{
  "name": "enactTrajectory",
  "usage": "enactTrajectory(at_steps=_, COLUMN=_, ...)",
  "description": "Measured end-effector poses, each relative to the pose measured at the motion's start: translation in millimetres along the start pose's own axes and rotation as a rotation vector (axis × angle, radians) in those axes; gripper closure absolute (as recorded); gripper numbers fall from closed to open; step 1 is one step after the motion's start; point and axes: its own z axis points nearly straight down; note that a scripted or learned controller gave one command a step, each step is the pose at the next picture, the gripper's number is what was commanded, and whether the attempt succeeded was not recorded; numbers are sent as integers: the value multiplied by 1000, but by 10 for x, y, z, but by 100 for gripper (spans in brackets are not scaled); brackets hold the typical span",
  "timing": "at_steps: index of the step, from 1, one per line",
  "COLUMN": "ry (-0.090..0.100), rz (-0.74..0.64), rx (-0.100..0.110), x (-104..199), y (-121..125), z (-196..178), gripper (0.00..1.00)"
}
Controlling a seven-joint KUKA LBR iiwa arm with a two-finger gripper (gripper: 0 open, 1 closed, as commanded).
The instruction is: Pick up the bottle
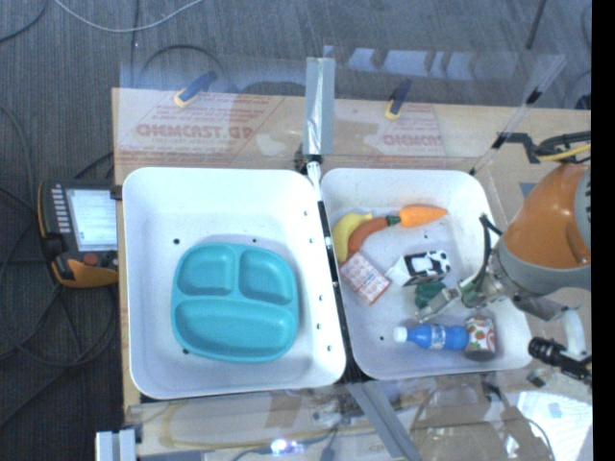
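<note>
The bottle [434, 335] lies flat, lower right, touching a small can [480, 336]; the claw [444, 294], grip state unclear, may snag clutter.

We see an evenly, brightly lit scene, the two white bins [231, 185] nearly washed out with glare, only soft, faint shadows under the blue tray [235, 301], and mild softness blurring small details throughout.
</note>
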Motion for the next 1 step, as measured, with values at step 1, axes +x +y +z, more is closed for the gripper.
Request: enactTrajectory(at_steps=1, ry=-7, rz=83, rx=-9, x=473, y=81, z=7, gripper=0)
